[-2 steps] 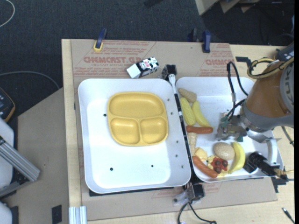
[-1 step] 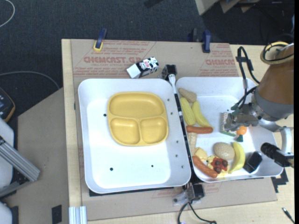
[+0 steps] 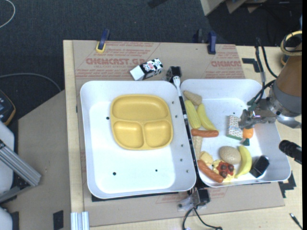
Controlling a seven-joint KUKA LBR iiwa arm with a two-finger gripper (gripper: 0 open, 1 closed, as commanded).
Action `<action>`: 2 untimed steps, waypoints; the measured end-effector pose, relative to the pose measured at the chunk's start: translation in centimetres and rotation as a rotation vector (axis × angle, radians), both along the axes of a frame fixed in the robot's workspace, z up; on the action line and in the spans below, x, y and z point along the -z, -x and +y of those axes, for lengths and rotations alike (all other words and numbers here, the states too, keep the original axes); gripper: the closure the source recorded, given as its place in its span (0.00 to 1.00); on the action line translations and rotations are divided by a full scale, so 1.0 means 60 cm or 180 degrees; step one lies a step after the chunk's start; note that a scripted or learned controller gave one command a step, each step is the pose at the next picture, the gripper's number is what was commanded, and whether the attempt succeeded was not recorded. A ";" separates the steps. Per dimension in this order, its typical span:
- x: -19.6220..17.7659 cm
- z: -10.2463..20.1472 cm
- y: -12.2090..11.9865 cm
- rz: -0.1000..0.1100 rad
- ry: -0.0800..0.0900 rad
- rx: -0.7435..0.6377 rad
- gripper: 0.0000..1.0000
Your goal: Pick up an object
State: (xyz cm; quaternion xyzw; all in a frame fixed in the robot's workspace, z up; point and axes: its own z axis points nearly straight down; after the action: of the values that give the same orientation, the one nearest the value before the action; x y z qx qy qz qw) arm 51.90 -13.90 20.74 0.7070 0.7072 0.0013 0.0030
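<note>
I see the gripper (image 3: 248, 123) low over the right bin (image 3: 218, 87), at the frame's right. A small orange piece (image 3: 247, 133) sits just below its tip, beside a patterned green-white packet (image 3: 234, 127). A yellow divided plate (image 3: 142, 120) lies in the left bin (image 3: 96, 143).

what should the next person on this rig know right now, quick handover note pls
Hand: low over the right bin, above a small orange piece next to a patterned block; nothing visibly held.
Things: toy food is piled in the right bin, including corn, a sausage, a banana and a black piece. The left bin holds a yellow divided tray.
Done: no pick seen yet.
Left: grasp one object and lift it clear.
</note>
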 end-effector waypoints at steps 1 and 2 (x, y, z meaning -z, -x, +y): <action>-0.031 0.000 -0.002 0.0004 -0.0002 -0.0002 1.00; -0.047 0.084 0.028 0.0025 -0.0018 -0.0018 1.00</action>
State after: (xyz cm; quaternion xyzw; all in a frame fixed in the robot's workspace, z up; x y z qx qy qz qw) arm 50.20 -8.85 23.56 0.7051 0.7091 0.0005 -0.0018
